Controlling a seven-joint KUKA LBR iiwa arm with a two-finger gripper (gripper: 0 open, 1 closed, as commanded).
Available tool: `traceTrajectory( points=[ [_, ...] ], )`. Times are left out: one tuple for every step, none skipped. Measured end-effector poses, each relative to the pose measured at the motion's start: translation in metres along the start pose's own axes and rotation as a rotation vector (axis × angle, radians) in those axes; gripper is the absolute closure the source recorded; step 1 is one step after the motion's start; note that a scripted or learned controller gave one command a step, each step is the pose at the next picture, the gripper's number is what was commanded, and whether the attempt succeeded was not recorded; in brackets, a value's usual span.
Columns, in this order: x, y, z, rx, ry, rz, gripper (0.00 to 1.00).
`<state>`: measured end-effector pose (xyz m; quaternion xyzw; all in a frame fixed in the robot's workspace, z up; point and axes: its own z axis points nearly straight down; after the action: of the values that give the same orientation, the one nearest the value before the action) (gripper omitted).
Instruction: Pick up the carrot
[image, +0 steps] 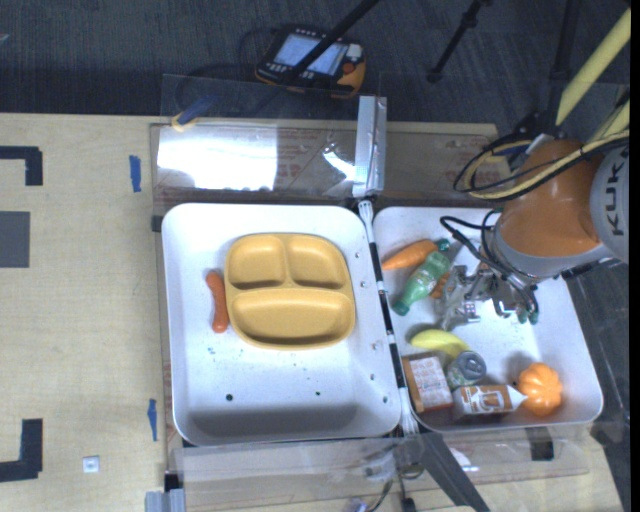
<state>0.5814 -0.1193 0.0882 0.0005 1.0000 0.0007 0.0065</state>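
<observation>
I can't tell the end effector (487, 300) state, and the tapered orange carrot (409, 256) sits ungrabbed in the right white bin (583, 345).

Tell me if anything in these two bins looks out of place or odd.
Nothing looks spilled or broken. The right bin is crowded: carrot, green bottle, banana and other items lie jumbled together near the gripper. In the left bin, a hot dog lies beside the yellow divided plate, not on it.
</observation>
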Motion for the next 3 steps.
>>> traceTrajectory(
  points=[
    [-0.041, 0.027, 0.001, -0.001, 0.0, -0.375, 1.0],
    [0.026, 0.025, -0.001, 0.0, 0.002, -0.593, 1.0],
    [0.082, 0.071, -0.129, -0.004, 0.007, -0.779, 1.0]
  ],
)
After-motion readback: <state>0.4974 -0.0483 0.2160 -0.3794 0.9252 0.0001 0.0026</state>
